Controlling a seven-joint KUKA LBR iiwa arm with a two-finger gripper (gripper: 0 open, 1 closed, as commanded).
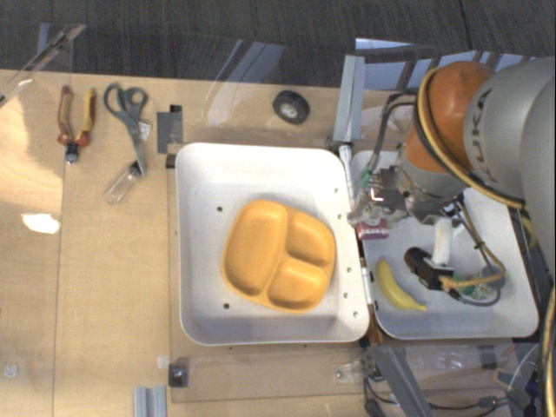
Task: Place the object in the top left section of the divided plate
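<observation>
The yellow divided plate lies in the left white bin, a little right of its middle, with nothing in its three sections. My gripper hangs over the left rim of the right bin, just past the divider between the bins. A small pink-purple object shows right beneath the gripper tip; whether it is held or just lying there is hidden. A yellow banana lies in the right bin, near its front left corner, below the gripper.
The grey arm with its orange band covers the upper part of the right bin. On the bench to the left lie scissors, red-handled pliers and a black tape roll.
</observation>
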